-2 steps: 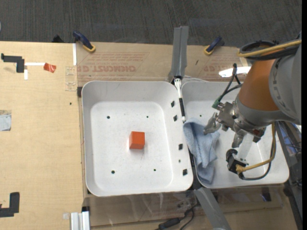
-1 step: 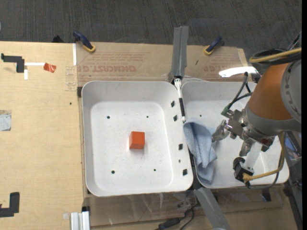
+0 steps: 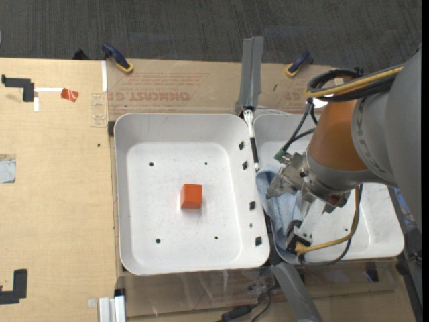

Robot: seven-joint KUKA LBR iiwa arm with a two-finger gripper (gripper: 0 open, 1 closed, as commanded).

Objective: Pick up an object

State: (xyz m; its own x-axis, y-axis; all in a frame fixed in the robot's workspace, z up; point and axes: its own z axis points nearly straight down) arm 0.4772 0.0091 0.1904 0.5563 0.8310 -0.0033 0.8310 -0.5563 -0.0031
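An orange-red cube [image 3: 192, 196] lies near the middle of the left bin [image 3: 134, 180]. In the right bin [image 3: 382, 240], a crumpled pale blue cloth [image 3: 278, 203] rests against the left wall. My gripper [image 3: 280, 185] hangs low over that cloth, at the bin's left side, with the arm's orange band and grey wrist covering most of it. The cloth's right part is hidden under the wrist.
A grey divider bar [image 3: 252, 72] stands at the back between the two bins. Blue-and-orange clamps [image 3: 117, 58] hold the cardboard at the back edge. A small red item [image 3: 69, 94] lies on the bench at far left.
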